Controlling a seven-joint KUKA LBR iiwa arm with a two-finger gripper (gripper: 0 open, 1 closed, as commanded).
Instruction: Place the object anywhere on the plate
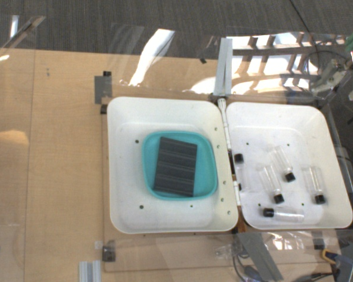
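You have two white bins side by side on the bench. The left bin (123, 210) carries a teal plate (150, 157) near its middle, and a dark ribbed rectangular block (176, 167) lies flat on that plate, well inside its rim, long side running toward the bin's near and far edges, tilted slightly.

The right bin (335, 210) holds several small clear vials with black caps: one (282, 163) near the middle, one (269, 184) just beside it toward the near edge, one (315, 185) toward the right wall, and one (282, 214) lying along the near edge. A lone black cap (238, 157) sits close to the left wall.

Progress, as a judgement: if the ribbed block is the object meant, the placing looks done, since it rests fully on the plate with nothing touching it. If the object is one of the vials, nothing has begun; all lie in the right bin, apart from the plate.

Arm pose: you cannot read it here. The space over both bins is free of any arm, so the gripper's opening and what it may hold cannot be told.
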